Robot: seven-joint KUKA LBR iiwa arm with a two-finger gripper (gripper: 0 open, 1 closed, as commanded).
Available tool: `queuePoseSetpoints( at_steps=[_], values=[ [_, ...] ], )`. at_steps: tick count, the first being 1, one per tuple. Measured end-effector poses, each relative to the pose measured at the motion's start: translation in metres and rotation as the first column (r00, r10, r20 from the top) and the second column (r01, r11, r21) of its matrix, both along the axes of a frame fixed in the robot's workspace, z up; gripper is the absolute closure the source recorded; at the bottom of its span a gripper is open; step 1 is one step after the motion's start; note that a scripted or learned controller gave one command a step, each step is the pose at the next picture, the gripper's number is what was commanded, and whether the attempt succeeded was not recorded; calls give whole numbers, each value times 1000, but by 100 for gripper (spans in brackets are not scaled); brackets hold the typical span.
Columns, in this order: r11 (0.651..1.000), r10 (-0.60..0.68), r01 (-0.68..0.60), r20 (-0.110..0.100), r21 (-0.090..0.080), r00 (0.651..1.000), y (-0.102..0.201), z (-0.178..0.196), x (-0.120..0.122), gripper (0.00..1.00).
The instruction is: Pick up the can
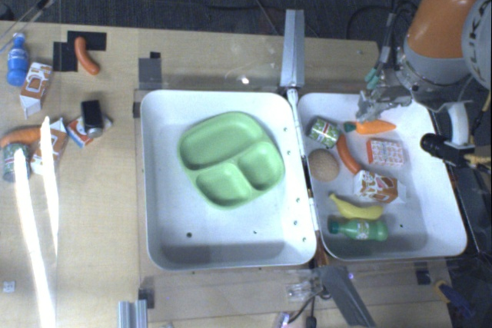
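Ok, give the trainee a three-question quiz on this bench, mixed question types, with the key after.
1. True or false: the can lies in the same bin as the green divided tray.
2. Which item sits closest to the gripper? A) the green bottle B) the carrot C) the banana
3. Fill in: the can lies near the ___ wall of the right bin, as the camera sees it.

Key
1. False. The can is in the right bin; the tray is in the left bin.
2. B.
3. Left, next to the divider between the bins.
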State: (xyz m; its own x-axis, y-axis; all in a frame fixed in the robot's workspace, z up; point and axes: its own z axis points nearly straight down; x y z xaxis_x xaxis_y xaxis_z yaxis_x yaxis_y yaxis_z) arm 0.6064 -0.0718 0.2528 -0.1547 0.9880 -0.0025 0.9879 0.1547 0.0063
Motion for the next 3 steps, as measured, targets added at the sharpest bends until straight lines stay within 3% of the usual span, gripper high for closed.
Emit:
queuePoseSetpoints(
  at_steps=[1, 2, 3],
  values=[
    [998, 68, -68, 0, 0, 998, 65, 59, 64, 100],
    [999, 48, -48, 1, 2, 999, 152, 133, 62, 100],
    [938, 348, -348, 0, 0, 938, 228, 121, 63, 100]
  ],
)
